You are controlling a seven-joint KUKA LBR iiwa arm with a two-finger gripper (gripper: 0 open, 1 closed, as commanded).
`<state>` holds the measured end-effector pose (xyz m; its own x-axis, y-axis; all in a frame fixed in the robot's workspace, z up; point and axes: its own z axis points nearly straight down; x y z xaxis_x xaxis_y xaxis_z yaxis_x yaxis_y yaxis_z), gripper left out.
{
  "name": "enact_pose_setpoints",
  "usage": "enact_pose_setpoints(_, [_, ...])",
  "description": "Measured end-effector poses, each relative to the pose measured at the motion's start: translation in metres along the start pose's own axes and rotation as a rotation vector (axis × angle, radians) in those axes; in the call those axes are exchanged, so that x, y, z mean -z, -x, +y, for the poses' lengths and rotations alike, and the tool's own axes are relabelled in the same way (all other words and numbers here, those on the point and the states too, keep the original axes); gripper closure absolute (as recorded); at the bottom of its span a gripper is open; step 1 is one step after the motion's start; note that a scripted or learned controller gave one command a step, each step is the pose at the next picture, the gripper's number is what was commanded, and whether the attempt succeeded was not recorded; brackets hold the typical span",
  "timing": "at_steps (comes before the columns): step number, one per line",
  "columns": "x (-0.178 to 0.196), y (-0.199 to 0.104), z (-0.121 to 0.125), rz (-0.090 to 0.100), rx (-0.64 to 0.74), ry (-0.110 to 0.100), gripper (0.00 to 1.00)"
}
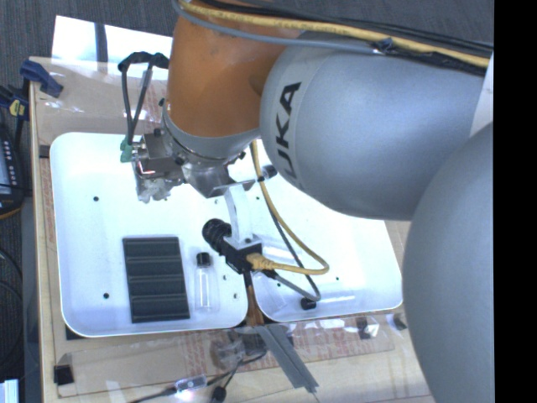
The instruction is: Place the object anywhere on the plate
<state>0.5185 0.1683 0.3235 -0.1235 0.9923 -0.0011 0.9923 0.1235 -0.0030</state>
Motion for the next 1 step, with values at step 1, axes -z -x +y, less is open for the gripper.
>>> enact_pose_setpoints(1, [0.0247, -0.0509, -0.0369, 0.001, -0.462, 0.002, 1.00])
